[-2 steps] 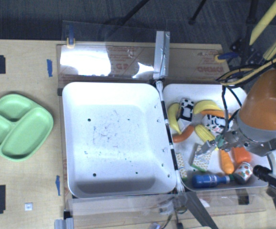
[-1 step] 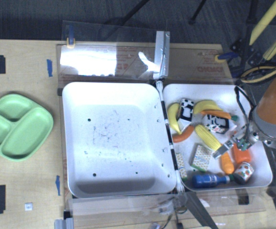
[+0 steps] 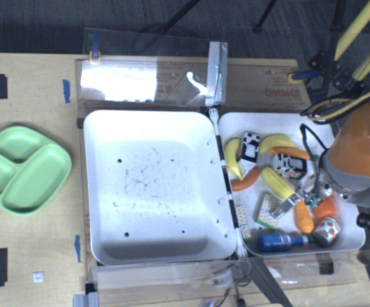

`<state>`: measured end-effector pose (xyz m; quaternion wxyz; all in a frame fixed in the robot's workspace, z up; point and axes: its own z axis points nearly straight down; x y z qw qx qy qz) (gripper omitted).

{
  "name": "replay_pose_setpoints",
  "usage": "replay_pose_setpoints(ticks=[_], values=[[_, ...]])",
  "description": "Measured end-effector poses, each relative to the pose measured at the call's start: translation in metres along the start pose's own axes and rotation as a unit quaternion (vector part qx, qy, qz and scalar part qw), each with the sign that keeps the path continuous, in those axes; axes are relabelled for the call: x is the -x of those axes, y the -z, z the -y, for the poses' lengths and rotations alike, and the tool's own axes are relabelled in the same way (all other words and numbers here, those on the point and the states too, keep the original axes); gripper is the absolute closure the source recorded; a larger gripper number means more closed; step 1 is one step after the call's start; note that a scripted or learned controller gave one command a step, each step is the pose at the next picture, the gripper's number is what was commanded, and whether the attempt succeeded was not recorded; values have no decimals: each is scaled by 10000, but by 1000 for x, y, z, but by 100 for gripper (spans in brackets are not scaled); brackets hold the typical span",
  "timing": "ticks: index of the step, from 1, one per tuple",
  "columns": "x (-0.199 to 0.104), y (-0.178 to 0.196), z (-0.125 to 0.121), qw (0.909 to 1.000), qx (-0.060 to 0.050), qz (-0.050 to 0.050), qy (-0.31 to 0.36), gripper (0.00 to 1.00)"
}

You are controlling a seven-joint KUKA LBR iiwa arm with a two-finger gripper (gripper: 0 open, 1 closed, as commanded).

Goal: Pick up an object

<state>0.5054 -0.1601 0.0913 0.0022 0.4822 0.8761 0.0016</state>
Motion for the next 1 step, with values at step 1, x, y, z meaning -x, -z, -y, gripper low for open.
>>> replay_pose_setpoints(ticks=[1], values=[[-4,6,4,9998,26,42,-214,0]])
